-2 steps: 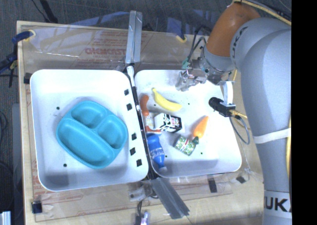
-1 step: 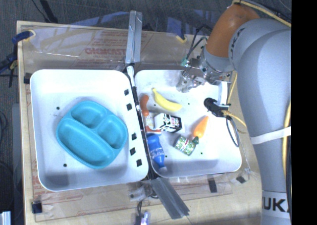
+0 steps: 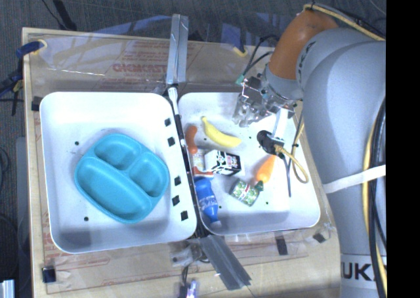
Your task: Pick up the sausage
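The gripper (image 3: 247, 114) hangs just above and to the view's right of the banana (image 3: 220, 134), near its upper tip. It shows as a cluster of bright metal against the white bin floor, so whether it is spread or closed cannot be told, and no object is seen in its grasp. The grey arm (image 3: 341, 93), on the far side of the banana from the bins' shared wall, covers the right bin's (image 3: 298, 208) outer rim and is cut off by the frame's bottom edge. The sausage (image 3: 191, 136), a reddish-brown stub, lies just to the view's left of the banana, pressed against that shared wall. Its lower end runs into a small red-and-white thing (image 3: 197, 159) too muddled to name. Below the banana a black-and-white packet (image 3: 224, 161) lies partly over that clutter, its print too small to read. Below the banana and further towards the frame's bottom lies a blue bottle (image 3: 207, 201), cap end down, close to the bin's rim. Counted, there are two white bins. The right one holds one banana, one sausage, one black-and-white packet, one blue bottle, one carrot (image 3: 265, 168) below and to the right of the banana, and one green packet (image 3: 246, 192) beneath the carrot's leafy end, touching it. The left bin (image 3: 65, 119), well to the left of the banana, holds one blue plate (image 3: 121, 175) with three compartments.
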`<action>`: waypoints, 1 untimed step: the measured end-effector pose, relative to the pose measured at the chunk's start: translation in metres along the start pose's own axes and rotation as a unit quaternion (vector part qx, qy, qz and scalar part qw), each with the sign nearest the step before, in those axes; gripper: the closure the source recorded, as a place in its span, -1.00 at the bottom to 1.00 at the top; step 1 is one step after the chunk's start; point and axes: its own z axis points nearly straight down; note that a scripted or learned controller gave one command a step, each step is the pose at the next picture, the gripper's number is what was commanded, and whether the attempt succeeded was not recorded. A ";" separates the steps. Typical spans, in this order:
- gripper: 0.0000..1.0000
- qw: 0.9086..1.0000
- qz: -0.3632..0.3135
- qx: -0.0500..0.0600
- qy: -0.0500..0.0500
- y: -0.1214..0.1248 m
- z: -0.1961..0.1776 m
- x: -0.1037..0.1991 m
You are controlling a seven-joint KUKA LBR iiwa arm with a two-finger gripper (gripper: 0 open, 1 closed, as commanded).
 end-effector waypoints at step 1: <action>1.00 0.995 -0.103 -0.003 -0.001 -0.002 -0.064 0.001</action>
